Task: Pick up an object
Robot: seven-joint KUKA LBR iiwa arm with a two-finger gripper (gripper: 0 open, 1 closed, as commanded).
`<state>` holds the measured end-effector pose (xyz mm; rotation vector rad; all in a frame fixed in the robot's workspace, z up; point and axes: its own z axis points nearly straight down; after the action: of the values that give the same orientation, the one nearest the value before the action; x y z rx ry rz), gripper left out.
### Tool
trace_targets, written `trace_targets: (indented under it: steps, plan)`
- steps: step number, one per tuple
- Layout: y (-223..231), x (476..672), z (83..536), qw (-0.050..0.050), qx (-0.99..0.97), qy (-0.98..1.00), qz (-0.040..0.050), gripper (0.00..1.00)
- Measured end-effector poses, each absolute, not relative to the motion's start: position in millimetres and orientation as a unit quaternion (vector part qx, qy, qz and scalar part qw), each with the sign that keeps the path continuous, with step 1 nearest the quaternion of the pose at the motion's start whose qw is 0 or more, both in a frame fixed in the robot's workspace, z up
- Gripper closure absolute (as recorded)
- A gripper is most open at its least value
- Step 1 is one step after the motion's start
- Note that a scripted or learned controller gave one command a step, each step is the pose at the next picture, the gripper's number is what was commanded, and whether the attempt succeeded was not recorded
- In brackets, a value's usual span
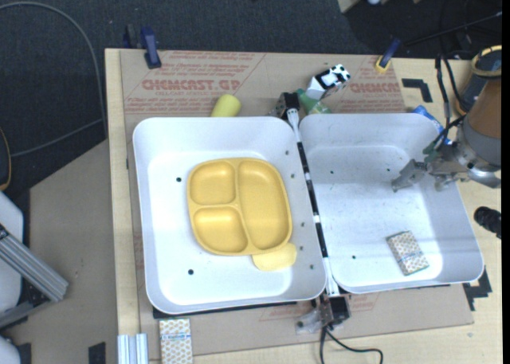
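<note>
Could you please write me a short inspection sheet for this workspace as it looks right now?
Surface: board bench bearing left bin and right bin.
Job's things: yellow divided tray and a yellow piece in the left bin; small patterned block in the right bin.
Clutter: yellow item and black-and-white toy behind the bins.
Grippers: gripper over the right bin, holding nothing visible.
Cables: grey cable on the floor, left.
Surroundings: dark carpet.

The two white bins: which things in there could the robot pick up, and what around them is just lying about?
For the job:
yellow divided plate, left bin
pale yellow piece beside the plate
small patterned block, right bin
gripper, over the right bin

Lying about:
yellow object
black-and-white toy
blue clamp
</note>
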<state>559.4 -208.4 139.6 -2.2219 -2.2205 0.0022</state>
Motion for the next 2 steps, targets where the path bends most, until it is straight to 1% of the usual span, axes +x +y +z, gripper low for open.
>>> trace_targets:
  steps: [1, 2]
  plan:
    - [-199, 495.0, 118, 0.001, -0.707, -0.707, 0.0004, 0.0]
    - [-198, 478.9, 119, 0.001, -0.707, -0.707, 0.0001, 0.0]
